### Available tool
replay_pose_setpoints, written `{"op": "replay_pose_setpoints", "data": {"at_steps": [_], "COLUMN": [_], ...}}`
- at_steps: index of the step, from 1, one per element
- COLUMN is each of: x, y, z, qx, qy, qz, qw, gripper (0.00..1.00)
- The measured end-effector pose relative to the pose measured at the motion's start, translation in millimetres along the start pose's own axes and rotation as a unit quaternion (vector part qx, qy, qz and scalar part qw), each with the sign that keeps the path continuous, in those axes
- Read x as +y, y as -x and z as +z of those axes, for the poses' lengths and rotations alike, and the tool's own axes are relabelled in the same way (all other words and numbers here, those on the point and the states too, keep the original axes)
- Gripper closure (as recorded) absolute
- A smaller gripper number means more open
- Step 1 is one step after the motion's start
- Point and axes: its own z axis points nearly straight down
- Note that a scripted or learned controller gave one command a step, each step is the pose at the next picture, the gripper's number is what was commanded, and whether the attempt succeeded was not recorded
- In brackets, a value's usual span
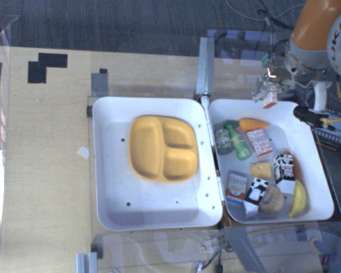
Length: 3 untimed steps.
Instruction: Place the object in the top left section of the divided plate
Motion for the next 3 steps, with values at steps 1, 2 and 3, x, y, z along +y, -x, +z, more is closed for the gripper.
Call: {"op": "replay_pose_setpoints", "data": {"at_steps": [1,2,3], "x": [-4.3,-10.7,-10.7], "y": [-77.1,-150.2,-149.9], "z": [56.5,58.1,58.0], "qx": [0.001,0.001,0.001], "qy": [-0.001,-0.001,-0.001], "qz": [-0.058,-0.124,-0.124], "qw": [0.9983,0.9923,0.9923], "gripper": [1.0,1.0,0.0]}}
